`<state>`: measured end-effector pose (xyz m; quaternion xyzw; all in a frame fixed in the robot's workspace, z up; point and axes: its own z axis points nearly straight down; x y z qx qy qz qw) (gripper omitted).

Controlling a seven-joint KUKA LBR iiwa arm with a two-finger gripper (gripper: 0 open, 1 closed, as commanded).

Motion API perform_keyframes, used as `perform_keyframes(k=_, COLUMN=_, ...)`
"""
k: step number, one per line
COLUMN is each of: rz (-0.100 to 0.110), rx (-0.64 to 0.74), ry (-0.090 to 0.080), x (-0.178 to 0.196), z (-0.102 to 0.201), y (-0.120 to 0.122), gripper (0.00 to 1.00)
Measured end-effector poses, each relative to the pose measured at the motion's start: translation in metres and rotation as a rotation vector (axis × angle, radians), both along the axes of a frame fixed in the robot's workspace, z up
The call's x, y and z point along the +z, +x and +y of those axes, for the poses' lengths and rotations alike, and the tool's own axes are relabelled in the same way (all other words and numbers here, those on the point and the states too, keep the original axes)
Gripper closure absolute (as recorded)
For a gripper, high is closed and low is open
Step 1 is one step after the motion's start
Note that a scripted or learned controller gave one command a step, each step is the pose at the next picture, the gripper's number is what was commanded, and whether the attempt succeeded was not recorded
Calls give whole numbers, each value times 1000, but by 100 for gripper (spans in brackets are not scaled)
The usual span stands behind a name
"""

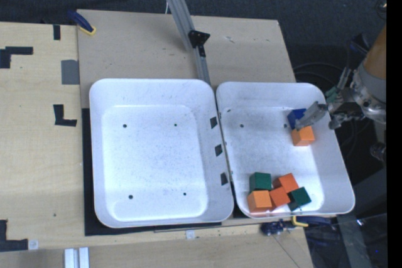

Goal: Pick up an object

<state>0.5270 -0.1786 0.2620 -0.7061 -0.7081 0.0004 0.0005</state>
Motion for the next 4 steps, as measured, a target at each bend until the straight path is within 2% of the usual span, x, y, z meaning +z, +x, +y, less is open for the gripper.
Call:
perform_keyframes(k=1, rz=0, rx=0, ry=0, x=0, z=0, y=0, gripper=0)
perform_keyframes(k=4, rz=7, rx=-1, ry=1, x=-167, z=6, y=-8, gripper=0)
